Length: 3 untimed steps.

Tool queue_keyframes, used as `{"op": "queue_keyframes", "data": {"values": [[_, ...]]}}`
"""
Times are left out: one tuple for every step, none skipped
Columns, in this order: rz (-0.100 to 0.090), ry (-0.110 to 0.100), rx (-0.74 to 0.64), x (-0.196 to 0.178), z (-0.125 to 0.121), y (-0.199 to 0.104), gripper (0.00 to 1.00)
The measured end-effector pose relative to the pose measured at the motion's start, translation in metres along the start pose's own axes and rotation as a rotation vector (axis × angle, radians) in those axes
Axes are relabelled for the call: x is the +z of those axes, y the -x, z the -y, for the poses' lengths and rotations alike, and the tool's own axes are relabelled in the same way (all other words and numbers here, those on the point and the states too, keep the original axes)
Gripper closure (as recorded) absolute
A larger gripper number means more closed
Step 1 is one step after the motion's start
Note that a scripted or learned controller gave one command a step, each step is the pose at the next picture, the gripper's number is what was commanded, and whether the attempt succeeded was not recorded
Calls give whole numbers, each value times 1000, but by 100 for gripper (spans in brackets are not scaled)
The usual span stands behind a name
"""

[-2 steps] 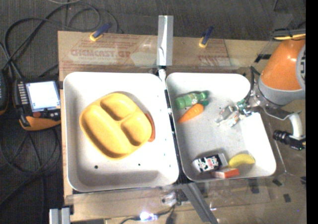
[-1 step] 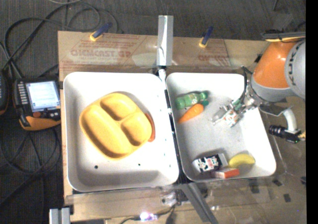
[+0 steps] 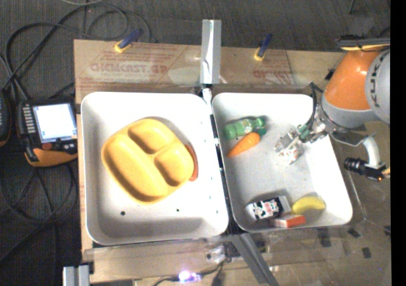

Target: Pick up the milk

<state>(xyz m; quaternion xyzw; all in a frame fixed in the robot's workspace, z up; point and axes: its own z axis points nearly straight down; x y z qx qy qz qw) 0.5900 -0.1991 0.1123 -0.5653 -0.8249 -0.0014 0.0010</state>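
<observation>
The milk is a small black-and-white carton lying on its side near the front edge of the right bin. My gripper hangs over the middle right of that bin, well behind the carton and a little to its right. Its metal fingers point down and left with a gap between them, and nothing sits in that gap.
An orange-red block and a yellow lemon lie right beside the milk. A green bottle and a carrot rest at the bin's back left. The left bin holds a yellow divided plate.
</observation>
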Motion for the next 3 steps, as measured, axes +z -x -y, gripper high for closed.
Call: {"op": "queue_keyframes", "data": {"values": [[4,-1,0,-55,-57,-22,100],[2,-2,9,-71,-43,-79,100],[4,-2,-109,-120,-97,-138,100]]}}
